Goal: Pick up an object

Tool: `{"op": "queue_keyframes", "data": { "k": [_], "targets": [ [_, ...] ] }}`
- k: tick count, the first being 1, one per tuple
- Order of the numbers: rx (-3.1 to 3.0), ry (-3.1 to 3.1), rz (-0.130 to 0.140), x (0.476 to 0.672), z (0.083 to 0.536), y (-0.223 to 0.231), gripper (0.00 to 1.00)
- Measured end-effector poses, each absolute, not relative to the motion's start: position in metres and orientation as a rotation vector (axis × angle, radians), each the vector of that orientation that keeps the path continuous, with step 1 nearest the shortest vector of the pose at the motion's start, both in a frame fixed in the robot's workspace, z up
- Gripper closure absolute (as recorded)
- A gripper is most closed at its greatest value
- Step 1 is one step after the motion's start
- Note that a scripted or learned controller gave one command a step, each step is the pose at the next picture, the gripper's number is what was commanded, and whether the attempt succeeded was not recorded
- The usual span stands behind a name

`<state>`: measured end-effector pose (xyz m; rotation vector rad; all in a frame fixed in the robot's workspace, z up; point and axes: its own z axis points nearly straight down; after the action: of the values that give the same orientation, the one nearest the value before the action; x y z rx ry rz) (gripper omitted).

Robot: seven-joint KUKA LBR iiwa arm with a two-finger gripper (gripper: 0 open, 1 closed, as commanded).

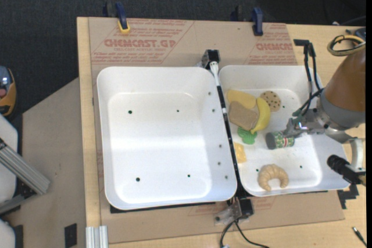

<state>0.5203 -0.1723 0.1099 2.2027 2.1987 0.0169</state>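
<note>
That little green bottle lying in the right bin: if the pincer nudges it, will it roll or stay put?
The bottle lies on its side on the smooth bin floor, so it would probably roll if pushed across its length. It looks small and likely light, so a glancing touch may skid it. The pincer sits by its end; whether it grips is unclear.

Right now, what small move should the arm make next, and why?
Probably lower slightly and close on the small green bottle. The gripper sits at the bottle's right end in the right bin, and the croissant and banana lie apart from it.
</note>
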Motion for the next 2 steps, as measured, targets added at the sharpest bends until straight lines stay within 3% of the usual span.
{"op": "queue_keyframes", "data": {
  "k": [1,2],
  "targets": [
    [2.21,2.222,0.008,0.573,0.138,-0.145,1.0],
    [2.226,2.226,-0.003,0.524,0.11,-0.117,1.0]
  ]
}}
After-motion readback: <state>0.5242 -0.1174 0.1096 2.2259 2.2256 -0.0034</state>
